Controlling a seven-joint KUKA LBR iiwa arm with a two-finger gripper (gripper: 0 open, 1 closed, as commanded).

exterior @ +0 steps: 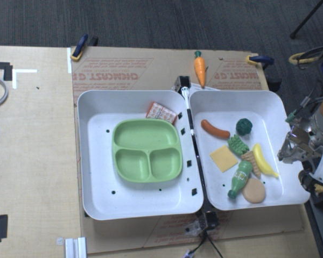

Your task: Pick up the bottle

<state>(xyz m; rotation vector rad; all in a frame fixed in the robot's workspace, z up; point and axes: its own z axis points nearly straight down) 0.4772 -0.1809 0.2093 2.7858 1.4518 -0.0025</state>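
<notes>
Dark carpet surrounds a wooden bench (32, 160) where two white bins sit side by side, the left bin (91, 181) holding a green divided plate (147, 150). Over in the right bin (277, 109), the green bottle (239, 178) lies tilted among toy food, beside a cheese slice (224, 158) and a banana (264, 160). Past that bin's right rim hangs the gripper (292, 150), well apart from the bottle, and I cannot tell how wide it stands.

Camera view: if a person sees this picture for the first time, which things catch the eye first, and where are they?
The big green divided plate fills the middle of the left bin. The right bin holds a cluster of toy food, with the green bottle lying near its front edge, between a yellow cheese slice and a banana. A carrot lies on the cardboard behind the bins, and the gripper hangs at the right bin's outer rim.
</notes>
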